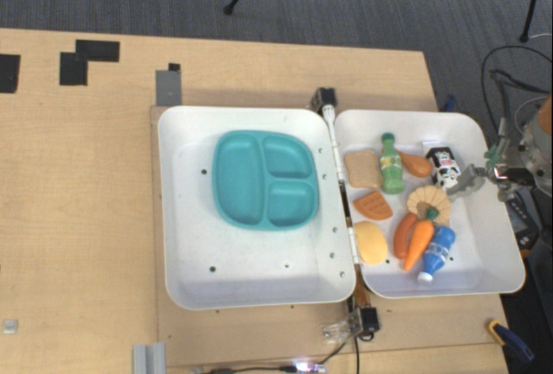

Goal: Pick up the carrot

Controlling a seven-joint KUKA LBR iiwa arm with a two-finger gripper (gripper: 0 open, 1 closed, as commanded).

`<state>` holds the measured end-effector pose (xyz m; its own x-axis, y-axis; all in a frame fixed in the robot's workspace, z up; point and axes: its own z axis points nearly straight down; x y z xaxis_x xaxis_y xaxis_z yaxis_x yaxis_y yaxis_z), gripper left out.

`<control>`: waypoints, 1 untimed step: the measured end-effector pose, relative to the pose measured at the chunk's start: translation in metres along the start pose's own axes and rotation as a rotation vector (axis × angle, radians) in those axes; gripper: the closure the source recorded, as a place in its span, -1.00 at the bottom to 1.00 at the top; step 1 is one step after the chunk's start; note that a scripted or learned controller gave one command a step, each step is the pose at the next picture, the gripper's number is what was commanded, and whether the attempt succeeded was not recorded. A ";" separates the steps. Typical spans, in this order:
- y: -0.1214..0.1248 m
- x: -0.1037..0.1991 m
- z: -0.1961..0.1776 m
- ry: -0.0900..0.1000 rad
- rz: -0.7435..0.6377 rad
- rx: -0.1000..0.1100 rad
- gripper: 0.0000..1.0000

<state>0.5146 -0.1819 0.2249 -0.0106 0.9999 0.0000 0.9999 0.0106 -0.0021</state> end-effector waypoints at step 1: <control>-0.010 0.011 0.128 -0.003 -0.006 -0.010 -1.00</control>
<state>0.5046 -0.1712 0.0968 -0.0169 0.9999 -0.0028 0.9998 0.0169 0.0082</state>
